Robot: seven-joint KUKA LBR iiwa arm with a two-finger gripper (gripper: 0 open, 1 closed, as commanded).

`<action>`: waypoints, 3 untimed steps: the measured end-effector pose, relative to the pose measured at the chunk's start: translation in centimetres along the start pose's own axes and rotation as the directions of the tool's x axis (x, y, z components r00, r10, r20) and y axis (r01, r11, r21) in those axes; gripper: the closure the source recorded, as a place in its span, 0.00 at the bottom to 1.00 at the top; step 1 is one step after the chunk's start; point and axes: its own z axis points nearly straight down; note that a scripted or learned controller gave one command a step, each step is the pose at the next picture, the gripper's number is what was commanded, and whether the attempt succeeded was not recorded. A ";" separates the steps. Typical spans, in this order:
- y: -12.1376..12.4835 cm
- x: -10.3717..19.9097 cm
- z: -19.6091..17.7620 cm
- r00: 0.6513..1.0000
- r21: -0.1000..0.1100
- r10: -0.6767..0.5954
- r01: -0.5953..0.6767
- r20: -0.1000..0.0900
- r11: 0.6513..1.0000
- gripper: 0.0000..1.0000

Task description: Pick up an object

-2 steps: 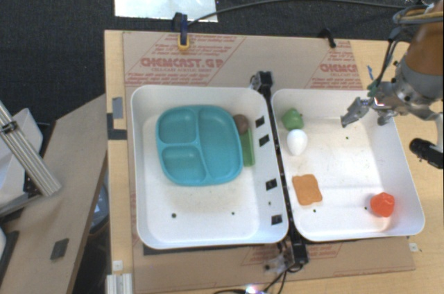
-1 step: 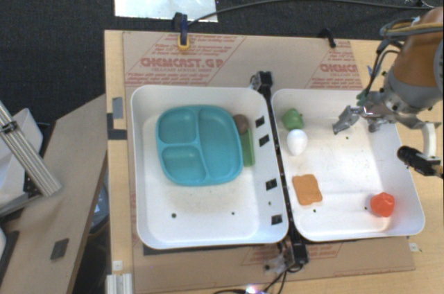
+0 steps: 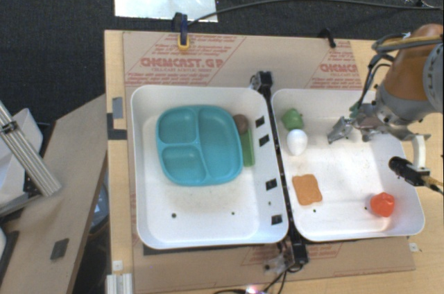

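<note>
Egg [image 3: 297, 141] left of end effector [image 3: 354, 128]

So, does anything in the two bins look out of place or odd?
Mostly no. Only the green piece and brown piece look odd, wedged on edge between the teal tray and the left bin's right wall.

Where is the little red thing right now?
The red object lies in the right bin, at its near right corner, right of the orange piece and below the gripper.
</note>
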 end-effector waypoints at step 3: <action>0.4 -0.2 -4.8 1.000 -0.010 -0.003 0.003 0.002 1.000 1.00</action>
